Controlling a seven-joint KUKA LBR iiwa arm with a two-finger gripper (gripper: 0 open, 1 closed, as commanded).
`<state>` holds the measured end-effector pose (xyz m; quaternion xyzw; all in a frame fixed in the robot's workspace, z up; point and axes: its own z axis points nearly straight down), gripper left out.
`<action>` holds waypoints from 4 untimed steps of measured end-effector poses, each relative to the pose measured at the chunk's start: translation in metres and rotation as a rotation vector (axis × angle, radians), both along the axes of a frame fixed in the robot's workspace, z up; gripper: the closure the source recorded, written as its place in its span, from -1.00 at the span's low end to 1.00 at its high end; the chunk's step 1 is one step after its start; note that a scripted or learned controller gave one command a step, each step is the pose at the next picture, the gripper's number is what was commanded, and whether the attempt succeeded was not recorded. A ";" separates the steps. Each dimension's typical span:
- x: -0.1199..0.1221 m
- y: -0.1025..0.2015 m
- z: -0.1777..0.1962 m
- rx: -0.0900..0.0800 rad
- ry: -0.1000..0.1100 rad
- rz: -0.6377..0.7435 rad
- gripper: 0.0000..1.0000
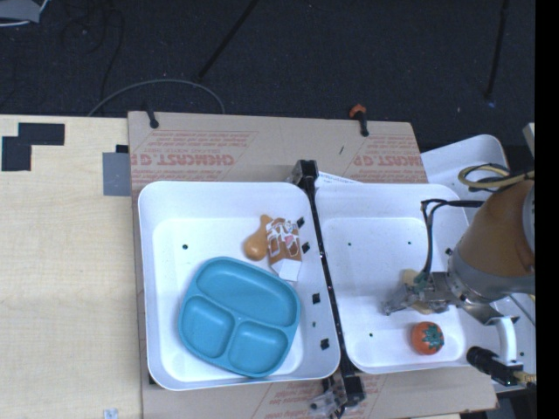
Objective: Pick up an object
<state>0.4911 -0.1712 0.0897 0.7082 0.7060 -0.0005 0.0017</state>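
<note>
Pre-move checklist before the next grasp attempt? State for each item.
1. Gripper inside the right bin: ok.
2. Something held between the fingers: cannot tell.
3. Nearest target, the red-orange ball, lies free on the bin floor, apart from the gripper: ok.
4. Ball clear of the walls: not ok, it sits near the front right corner.
5. Left bin targets: blue divided plate lies flat; orange toy rests near the divider, touching the plate's far edge: not ok for an easy grasp.

Robotics lab, plywood bench (70,260), two white bins (162,234), black cables (157,85) on dark carpet
</note>
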 end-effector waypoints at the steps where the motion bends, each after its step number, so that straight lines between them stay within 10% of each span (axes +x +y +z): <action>1: 0.001 -0.003 0.012 -0.005 -0.006 -0.005 1.00; 4: -0.001 0.002 0.139 0.003 0.002 0.005 1.00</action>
